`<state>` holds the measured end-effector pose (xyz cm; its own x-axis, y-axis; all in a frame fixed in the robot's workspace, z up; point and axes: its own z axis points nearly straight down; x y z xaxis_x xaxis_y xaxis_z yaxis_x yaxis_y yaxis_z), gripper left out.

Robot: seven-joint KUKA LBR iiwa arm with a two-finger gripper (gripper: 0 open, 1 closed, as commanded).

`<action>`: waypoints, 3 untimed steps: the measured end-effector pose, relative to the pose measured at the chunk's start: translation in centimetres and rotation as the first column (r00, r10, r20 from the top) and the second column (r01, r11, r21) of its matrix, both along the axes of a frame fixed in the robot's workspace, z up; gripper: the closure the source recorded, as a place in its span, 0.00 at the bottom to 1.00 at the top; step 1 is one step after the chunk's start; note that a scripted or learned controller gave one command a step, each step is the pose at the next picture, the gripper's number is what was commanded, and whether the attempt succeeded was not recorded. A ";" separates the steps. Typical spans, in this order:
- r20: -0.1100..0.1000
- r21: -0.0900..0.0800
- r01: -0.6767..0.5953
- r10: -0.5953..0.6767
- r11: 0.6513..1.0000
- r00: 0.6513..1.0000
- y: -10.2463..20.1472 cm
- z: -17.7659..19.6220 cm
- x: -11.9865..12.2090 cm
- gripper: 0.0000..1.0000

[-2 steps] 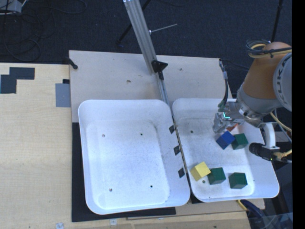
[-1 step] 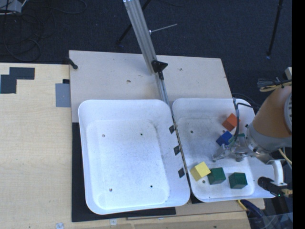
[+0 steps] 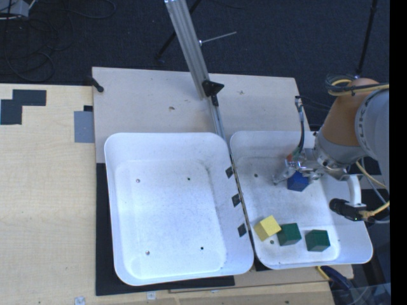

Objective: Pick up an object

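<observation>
Dark floor w/ cables frames a pale bench (image 3: 159, 97) that bears two shallow white bins side by side. From my remote seat I log as follows.

Item 1: blue block (image 3: 297, 183), in the right bin (image 3: 356, 250), upper-middle area, directly under the gripper (image 3: 299, 170). Block sits at the fingertips, touching or very nearly so; I cannot tell whether it is between them. Claw state: cannot tell, the metal parts are too small and cluttered to read.

Item 2: arm (image 3: 356, 122) enters from the right side; orange band and grey body visible above the wrist, w/ cables looping around it.

Item 3: other objects in the right bin, along its near edge: yellow block (image 3: 268, 227), dark green block (image 3: 289, 234) just beside it, second green block (image 3: 317, 240) a little further right. All three well apart from the blue block.

Item 4: left bin (image 3: 121, 148), white, w/ small dark specks on its floor.

Item 5: aluminium rail (image 3: 189, 43) slants up from between the bins toward the top of view, black bracket partway along.

Item 6: light wood table (image 3: 44, 189) at left w/ dark and grey patches.
</observation>
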<state>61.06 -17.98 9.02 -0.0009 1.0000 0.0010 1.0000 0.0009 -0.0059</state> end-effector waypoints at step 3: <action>0.013 0.001 -0.004 0.004 1.000 1.000 13.3 10.5 5.5 1.00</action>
